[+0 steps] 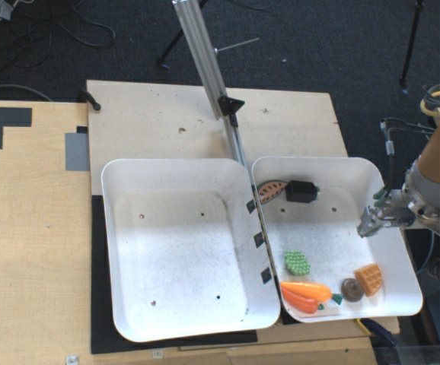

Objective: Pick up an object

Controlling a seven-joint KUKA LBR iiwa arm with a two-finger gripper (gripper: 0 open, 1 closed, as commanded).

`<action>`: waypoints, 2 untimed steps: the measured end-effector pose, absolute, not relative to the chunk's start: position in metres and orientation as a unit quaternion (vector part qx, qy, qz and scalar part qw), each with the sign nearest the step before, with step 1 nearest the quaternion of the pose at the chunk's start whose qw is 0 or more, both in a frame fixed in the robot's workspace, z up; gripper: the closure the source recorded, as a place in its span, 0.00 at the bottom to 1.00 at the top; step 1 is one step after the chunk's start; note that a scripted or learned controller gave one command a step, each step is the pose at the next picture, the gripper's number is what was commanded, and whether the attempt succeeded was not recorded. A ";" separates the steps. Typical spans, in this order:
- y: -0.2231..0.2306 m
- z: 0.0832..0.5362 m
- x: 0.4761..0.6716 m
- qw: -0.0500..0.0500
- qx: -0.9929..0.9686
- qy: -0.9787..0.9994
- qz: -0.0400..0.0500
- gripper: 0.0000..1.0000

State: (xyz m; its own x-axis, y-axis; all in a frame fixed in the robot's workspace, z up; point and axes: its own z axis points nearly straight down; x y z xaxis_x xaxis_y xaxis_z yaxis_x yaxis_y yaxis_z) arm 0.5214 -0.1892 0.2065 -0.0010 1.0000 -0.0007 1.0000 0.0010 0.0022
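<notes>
The right bin (357, 169) holds several small objects. A black block (300, 192) lies near its far wall, with a brown striped piece (271, 189) beside it to the left. A green bumpy ball (297, 263) sits toward the middle. An orange carrot-like toy (306, 296) lies at the front edge. A brown round piece (350, 288) and an orange waffle-like block (369, 279) rest at the front right. My gripper (373, 223) hangs at the bin's right rim, well apart from every object, with nothing seen in it.
The left bin (121, 181) stands beside the right one. A slanted aluminium rail (205, 59) runs from the back down to the divider between the bins. Cables lie on the dark floor behind the bench.
</notes>
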 end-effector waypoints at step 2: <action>-0.139 0.247 0.538 -0.001 0.705 0.709 0.001 1.00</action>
